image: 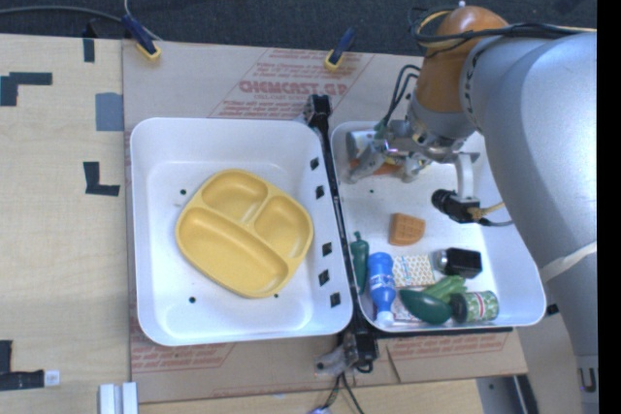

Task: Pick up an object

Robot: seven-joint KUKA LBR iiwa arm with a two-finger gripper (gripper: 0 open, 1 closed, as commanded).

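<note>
The pincer hung low over the right bin's far left corner; whether it gripped anything could not be told. An orange wedge lay just nearer the camera, apart from it.

Two bins sit side by side on the bench: the left bin holds a divided tray near its middle. In the right bin, the gripper is at the far end, a wedge-shaped piece lies near the centre, and a bottle, a can and a pepper-like piece crowd the near edge, with a small block just behind them.
</note>
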